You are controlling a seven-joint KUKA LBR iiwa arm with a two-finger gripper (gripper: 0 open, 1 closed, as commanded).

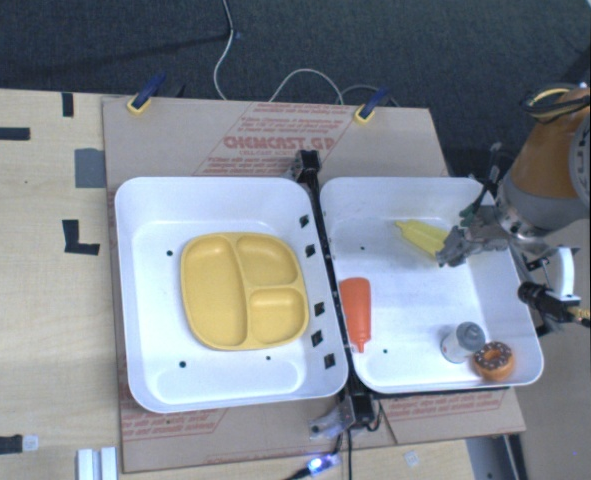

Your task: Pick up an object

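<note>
Gripper [453, 251] low in right bin [415, 373], tips beside yellow object [420, 235], positioned for pickup; finger opening: cannot tell.

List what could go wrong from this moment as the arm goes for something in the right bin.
1. The gripper sits at the edge of the yellow banana-like object, so a closing grasp may clip only its tip and let it slip out.
2. That object lies near the right bin's back wall, so a push might slide it against the wall.
3. The grey can and the doughnut sit close together in the corner, which would crowd a grasp there.
</note>
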